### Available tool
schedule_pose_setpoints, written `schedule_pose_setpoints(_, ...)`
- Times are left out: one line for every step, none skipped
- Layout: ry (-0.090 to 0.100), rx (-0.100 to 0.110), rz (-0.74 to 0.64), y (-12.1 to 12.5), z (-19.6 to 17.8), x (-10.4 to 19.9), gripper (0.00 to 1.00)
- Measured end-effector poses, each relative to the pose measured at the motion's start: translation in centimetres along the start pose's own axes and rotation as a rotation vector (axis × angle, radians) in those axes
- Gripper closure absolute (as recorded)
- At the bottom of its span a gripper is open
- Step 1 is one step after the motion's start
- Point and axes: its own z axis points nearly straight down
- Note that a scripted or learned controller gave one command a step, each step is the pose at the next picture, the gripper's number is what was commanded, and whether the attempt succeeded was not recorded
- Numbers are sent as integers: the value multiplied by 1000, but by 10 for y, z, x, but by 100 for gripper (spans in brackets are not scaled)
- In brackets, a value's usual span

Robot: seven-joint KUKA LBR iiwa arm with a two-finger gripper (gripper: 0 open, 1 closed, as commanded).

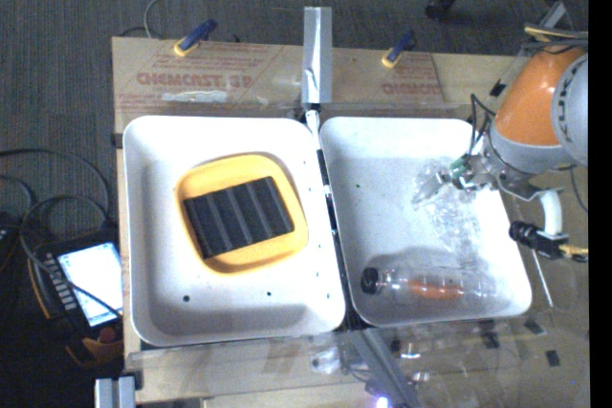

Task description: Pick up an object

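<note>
- Two shallow white plastic bins sit side by side: left bin, right bin.
- A yellow rectangular tray with black ribbed insert lies mid-left bin.
- A clear plastic bottle with black cap lies along the right bin's near wall.
- Crumpled clear plastic wrap sits behind it, by the grey arm's two-finger gripper.

Both bins are white: the left bin and the right bin, the latter beneath the gripper, whose tip shows a speck of green. Far left of the gripper lies a yellow tray with a black ribbed centre striped by darker grooves. Just below the gripper, crumpled plastic is clear with white glints. Further below, a clear bottle has a black cap and an orange patch inside. Behind the gripper, the arm is grey with an orange band.
</note>
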Motion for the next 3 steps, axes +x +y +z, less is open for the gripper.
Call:
schedule_pose_setpoints(18, 8, 73, 59, 15, -8, 0)
schedule_pose_setpoints(13, 9, 71, 59, 5, -8, 100)
schedule_pose_setpoints(-4, -2, -75, 88, -80, 49, 100)
